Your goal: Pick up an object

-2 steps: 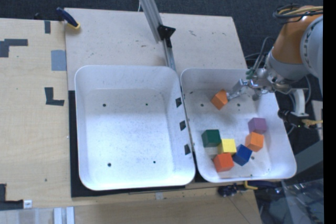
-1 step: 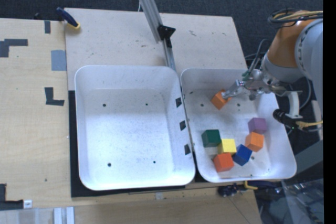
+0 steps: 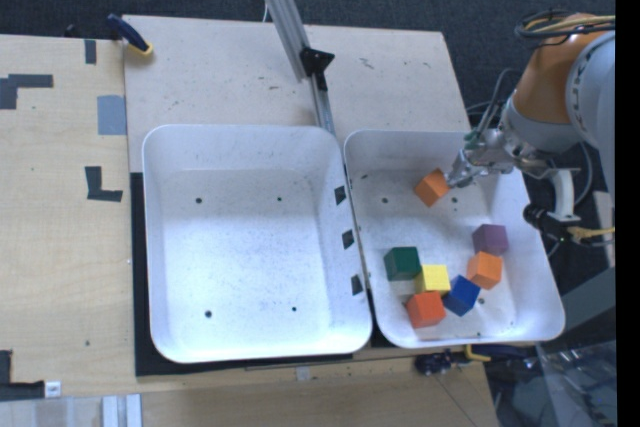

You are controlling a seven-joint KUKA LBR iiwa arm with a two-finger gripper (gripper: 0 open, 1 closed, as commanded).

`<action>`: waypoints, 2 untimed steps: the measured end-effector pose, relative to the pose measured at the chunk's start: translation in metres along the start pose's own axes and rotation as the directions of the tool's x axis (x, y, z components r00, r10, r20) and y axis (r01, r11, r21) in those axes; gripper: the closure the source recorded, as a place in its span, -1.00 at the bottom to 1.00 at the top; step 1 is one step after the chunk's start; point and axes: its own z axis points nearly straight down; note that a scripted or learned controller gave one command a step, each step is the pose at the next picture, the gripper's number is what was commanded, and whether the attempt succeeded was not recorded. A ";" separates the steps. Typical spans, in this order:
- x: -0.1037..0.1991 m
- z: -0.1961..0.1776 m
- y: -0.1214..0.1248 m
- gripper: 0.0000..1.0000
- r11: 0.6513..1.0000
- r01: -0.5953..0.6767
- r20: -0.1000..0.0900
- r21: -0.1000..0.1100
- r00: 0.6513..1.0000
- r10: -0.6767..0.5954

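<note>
An orange cube [image 3: 432, 187] lies tilted in the upper part of the right bin [image 3: 400, 140]. My gripper [image 3: 456, 178] is right against the cube's right side, reaching down from the arm at the right. Whether it grips the cube is not visible. Lower in the same bin are several more cubes: green [image 3: 402, 263], yellow [image 3: 435, 277], blue [image 3: 462, 296], red [image 3: 425, 309], a second orange one [image 3: 485, 269] and purple [image 3: 490, 238].
The left bin [image 3: 240, 140] stands beside the right one, with a dark divider strip between them. A slanted metal rail [image 3: 285, 5] runs down to the bins from the top. Cables hang by the arm at the right.
</note>
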 end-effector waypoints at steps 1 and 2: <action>0.000 -0.063 -0.002 1.00 1.000 -0.001 -0.004 0.016 1.000 0.002; 0.000 -0.085 -0.001 1.00 1.000 -0.002 -0.006 0.020 1.000 0.002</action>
